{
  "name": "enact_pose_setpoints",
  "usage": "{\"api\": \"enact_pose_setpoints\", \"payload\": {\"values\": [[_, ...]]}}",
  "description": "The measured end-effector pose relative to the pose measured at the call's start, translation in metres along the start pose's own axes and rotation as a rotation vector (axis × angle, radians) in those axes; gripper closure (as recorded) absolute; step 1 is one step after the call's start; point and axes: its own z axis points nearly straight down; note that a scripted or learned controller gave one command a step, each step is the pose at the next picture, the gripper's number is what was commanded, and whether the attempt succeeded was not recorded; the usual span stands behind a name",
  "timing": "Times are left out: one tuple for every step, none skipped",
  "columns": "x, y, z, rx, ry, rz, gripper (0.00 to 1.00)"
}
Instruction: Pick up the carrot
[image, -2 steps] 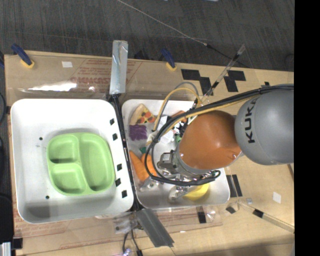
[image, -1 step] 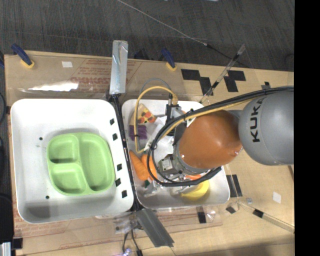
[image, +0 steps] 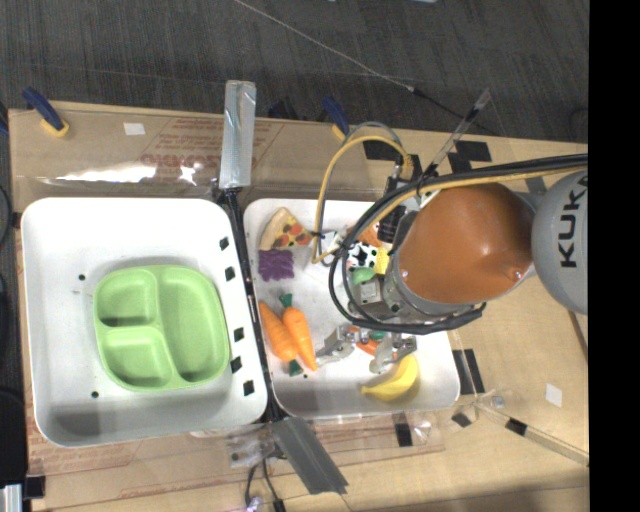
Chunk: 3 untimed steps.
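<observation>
Two carrots (image: 288, 335) lie side by side at the right bin's (image: 440, 385) left wall, below a purple toy (image: 276, 264) and pizza slice (image: 285, 229). The gripper (image: 366, 345) hangs just right of them near a banana (image: 394, 379), fingers spread, pinching nothing. A green tray (image: 160, 326) sits in the left bin (image: 50, 240).

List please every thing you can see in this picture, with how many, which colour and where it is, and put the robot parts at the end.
left bin: 1, white, left half of the bench
right bin: 1, white, beside the left bin
divided plate: 1, light green, three compartments, in the left bin
carrots: 2, orange with green tops, side by side at the left side of the right bin
pizza slice: 1, tan with coloured toppings, far left corner of the right bin
purple item: 1, purple, just below the pizza slice
banana: 1, yellow, near edge of the right bin
arm: 1, grey with orange band, over the right bin
gripper: 1, metal, right of the carrots, above the banana
</observation>
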Motion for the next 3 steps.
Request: {"api": "enact_pose_setpoints", "payload": {"values": [[-0.025, -0.014, 0.063, 0.000, -0.003, -0.156, 0.00], [-0.031, -0.050, 0.069, -0.003, -0.002, -0.178, 0.00], [-0.033, -0.050, 0.060, -0.006, -0.004, -0.182, 1.00]]}}
